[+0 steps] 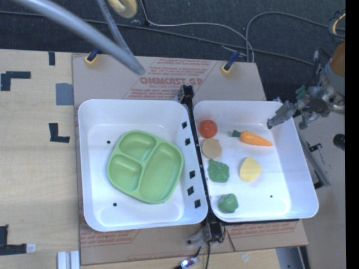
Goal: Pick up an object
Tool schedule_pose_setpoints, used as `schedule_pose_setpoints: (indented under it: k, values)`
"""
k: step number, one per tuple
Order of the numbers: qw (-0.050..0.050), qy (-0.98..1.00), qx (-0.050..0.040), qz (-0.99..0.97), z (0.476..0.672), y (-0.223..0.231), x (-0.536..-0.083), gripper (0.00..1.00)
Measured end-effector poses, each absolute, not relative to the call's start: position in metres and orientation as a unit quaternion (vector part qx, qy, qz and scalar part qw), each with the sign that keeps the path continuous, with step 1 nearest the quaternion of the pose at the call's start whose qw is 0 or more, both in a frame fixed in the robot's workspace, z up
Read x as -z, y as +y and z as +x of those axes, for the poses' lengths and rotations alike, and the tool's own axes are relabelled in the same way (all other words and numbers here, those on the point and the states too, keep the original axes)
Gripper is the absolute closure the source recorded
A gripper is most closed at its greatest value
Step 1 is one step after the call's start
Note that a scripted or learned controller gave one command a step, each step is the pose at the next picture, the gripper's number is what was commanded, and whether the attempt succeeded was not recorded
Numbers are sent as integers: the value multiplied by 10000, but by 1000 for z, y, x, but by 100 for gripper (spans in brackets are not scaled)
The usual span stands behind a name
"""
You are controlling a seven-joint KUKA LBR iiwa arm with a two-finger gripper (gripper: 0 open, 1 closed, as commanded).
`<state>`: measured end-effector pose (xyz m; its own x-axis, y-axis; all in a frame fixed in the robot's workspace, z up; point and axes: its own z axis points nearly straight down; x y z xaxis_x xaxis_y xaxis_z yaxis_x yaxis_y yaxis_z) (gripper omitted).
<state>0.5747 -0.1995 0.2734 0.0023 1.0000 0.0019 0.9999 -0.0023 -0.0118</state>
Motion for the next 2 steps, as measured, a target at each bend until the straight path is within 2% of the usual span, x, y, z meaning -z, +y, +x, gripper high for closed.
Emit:
schedule_pose_setpoints:
  k: [1,2]
  values:
    - [1,-7076,-6,-7067,577,-199,-280,0]
    - [19,-7072,-23,-7070,568,-201,-232,0]
